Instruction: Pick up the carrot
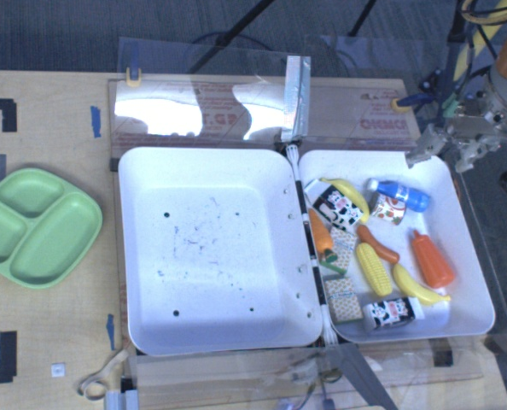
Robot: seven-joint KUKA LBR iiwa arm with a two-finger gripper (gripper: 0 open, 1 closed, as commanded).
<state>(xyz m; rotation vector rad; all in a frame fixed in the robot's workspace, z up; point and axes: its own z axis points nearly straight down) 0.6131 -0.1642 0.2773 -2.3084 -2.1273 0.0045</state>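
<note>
While the end effector (pixel 452 146) hangs over the far right corner of the right bin (pixel 471 263), the carrot (pixel 320 234) lies well apart from it, pressed against that bin's left wall beside the seam where the two bins meet. Seen from the overhead camera, the grey tool holds nothing; whether it is parted or closed cannot be told at this angle.

Crowding looks like the main hazard. The carrot sits hemmed in between the wall and a clutter of toys: a cow-patterned carton (pixel 338 207) at its upper end, a corn cob (pixel 374 267) just to its right, a woven pad beneath. A descent slightly off line would likely strike the bin's raised rim or clamp on the carton instead, and a closing grip could shove the carrot along the wall and not lift it. A second orange piece, the bottle-shaped toy (pixel 432 260) nearer the right rim, could draw a mistaken grasp.

Open room lies elsewhere. The left bin (pixel 151 186) offers bare floor, and the tabletop (pixel 49 101) beyond carries a green divided plate (pixel 37 226). Approach from directly above seems the freest path.
</note>
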